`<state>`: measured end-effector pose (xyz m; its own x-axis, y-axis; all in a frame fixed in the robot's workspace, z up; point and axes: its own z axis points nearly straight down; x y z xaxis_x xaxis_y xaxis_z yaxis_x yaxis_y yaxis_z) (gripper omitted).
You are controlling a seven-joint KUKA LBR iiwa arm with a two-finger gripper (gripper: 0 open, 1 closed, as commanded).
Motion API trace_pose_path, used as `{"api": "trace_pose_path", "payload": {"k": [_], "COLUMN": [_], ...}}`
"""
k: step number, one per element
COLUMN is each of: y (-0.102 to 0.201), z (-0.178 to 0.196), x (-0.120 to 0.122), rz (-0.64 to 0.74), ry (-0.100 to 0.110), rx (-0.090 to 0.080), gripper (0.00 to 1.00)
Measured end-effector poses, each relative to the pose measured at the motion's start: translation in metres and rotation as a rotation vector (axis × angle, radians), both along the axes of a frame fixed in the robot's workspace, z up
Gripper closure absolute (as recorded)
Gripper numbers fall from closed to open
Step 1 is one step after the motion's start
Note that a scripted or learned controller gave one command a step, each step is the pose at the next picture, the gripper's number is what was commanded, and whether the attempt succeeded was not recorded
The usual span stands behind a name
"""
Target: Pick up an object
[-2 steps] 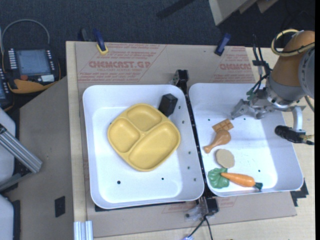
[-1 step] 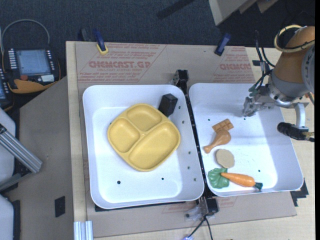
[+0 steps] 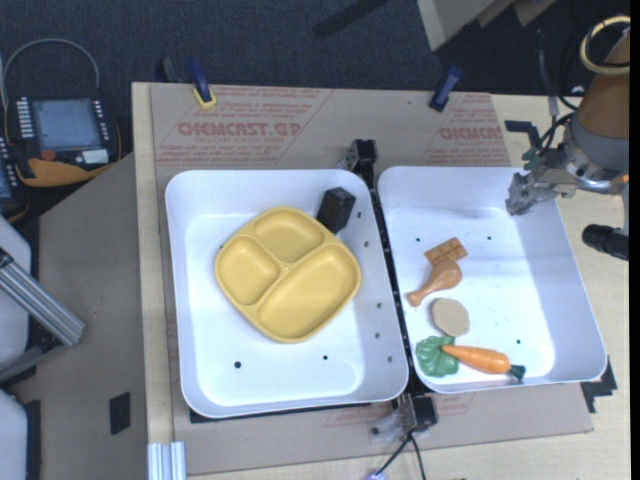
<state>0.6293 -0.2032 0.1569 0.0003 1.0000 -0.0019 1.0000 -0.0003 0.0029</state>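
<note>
The cardboard-covered bench (image 3: 300, 118) bears two shallow white plastic bins side by side. The left bin (image 3: 200, 368) holds a yellow three-compartment plastic tray (image 3: 288, 272) with a small black block (image 3: 335, 208) touching its upper right rim. The grey arm with an orange band (image 3: 605, 108) enters from the right, wrist angled down. Its two-finger gripper (image 3: 520, 200) hangs over the right bin's (image 3: 560, 298) upper right corner; finger spacing cannot be determined. Lower in this bin lie an orange carrot (image 3: 478, 358), a green leafy piece (image 3: 434, 356), a brown drumstick (image 3: 434, 284), a round tan cookie (image 3: 450, 316) and a brown wafer (image 3: 446, 252).
</note>
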Motion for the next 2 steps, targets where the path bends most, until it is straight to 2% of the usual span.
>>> {"api": "trace_pose_path", "payload": {"k": [1, 2], "y": [0.003, 0.003], "z": [0.05, 0.072], "x": [0.004, 0.005], "rz": [0.002, 0.002], "ry": [-0.002, -0.002], "rx": [0.0, 0.0], "gripper": [1.0, 1.0]}}
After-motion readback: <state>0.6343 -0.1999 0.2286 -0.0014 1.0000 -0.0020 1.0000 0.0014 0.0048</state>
